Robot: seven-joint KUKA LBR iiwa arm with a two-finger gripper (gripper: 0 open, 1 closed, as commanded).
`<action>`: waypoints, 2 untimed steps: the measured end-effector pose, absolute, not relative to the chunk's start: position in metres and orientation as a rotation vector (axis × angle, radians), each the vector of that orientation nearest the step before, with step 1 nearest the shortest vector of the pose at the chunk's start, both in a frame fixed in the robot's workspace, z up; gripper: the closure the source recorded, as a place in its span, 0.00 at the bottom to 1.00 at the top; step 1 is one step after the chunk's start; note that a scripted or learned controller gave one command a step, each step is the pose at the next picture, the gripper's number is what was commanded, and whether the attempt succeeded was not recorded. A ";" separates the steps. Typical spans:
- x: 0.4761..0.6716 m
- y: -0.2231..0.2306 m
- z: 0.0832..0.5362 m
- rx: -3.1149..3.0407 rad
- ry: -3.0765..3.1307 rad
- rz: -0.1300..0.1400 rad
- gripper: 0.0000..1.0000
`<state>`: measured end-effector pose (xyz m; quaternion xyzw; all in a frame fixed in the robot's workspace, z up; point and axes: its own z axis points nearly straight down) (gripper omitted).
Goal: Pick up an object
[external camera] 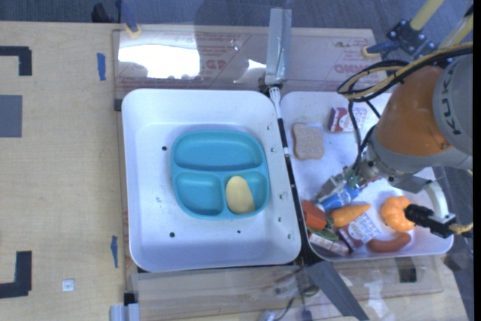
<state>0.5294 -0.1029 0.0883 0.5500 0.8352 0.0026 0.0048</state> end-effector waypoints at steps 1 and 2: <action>0.532 -0.104 0.100 1.722 2.606 0.013 1.00; 0.514 -0.073 0.195 1.986 2.430 0.005 1.00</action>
